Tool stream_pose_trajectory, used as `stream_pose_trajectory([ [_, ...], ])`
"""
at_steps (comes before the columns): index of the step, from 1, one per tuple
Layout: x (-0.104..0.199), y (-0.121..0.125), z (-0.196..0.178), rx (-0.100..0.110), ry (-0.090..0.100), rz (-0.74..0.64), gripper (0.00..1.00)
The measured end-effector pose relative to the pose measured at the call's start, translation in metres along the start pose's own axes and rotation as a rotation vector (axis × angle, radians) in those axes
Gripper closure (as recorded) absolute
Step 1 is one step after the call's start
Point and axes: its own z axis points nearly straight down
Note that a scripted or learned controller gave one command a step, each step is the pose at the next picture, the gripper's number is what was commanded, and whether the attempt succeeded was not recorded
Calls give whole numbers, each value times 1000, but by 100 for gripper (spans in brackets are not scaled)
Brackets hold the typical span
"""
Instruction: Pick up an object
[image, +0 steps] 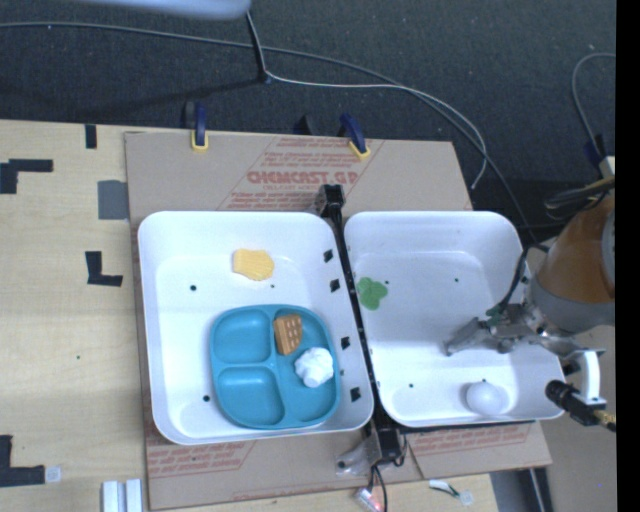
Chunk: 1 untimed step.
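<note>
My two-finger gripper (458, 347) hovers in the right white bin (430, 225); I cannot tell its state. At five o'clock from it lies a small white ball (486, 397), probably light, smooth, prone to rolling. I'd pinch across its middle.

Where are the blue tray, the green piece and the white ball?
blue tray (243, 398): camera view, floor of its lower left compartment.
green piece (372, 293): camera view, its middle.
white ball (487, 397): camera view, its top.
</note>
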Motion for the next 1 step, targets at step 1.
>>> stream_pose_trajectory([
  [1,-1,0,-11,-1,-2,0,100],
])
